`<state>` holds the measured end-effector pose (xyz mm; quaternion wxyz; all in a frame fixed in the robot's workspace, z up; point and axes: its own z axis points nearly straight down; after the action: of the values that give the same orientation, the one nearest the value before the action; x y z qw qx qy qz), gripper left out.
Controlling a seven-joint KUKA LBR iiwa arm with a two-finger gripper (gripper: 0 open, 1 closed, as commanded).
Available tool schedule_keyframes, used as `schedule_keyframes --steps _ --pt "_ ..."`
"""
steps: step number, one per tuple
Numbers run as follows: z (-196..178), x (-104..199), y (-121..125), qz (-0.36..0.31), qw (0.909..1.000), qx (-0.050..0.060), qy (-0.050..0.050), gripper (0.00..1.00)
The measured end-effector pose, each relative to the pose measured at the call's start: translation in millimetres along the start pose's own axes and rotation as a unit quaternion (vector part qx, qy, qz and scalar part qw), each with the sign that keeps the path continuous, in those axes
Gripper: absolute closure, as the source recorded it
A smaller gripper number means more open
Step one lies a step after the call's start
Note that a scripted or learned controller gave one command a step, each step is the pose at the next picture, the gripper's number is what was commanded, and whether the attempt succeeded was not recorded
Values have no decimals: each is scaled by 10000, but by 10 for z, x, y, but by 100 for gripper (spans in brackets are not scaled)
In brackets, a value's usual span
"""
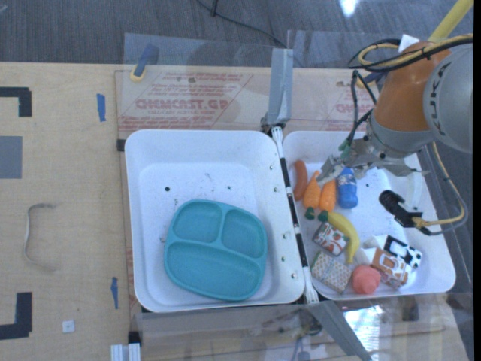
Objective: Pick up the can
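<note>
Matt teal plastic tray (216, 250)

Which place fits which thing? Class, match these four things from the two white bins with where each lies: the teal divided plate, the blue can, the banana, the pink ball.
Things:
1. teal divided plate
2. blue can
3. banana
4. pink ball

Places:
A. near the front edge of the right bin
B. in the left bin
C. just under the hand, at the back of the right bin
D. middle of the right bin, in front of the carrot

Pairs: 1-B, 2-C, 3-D, 4-A
</note>
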<state>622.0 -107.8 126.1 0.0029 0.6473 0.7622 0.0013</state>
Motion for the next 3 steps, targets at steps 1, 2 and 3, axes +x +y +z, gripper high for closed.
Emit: schedule_keyframes --steps 1,2,3 --pt "-435 -492 -1211 -545 9985 29 14 0" --pt "360 239 -1253 -933 9956 -25 -17 0" --pt "-391 -294 -957 -232 9997 20 8 0"
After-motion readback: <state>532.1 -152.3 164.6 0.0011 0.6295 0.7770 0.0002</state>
